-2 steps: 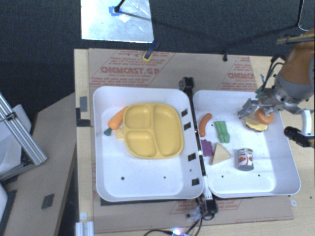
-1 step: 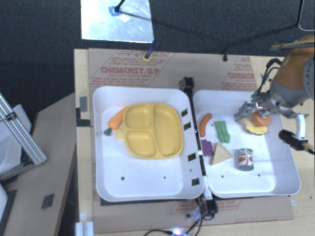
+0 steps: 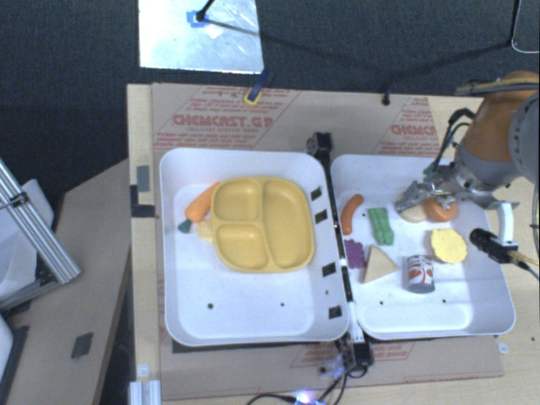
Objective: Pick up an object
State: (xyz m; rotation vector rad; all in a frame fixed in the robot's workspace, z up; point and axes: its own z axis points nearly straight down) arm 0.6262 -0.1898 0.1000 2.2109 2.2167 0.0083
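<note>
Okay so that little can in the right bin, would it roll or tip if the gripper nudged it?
The can seems to stand upright and looks squat, so it would probably slide rather than tip. Knocked over, its round body would likely roll. The wedge beside it might block it.

Yellow tray (image 3: 257,226), orange carrot (image 3: 201,202), green block (image 3: 380,225).
</note>
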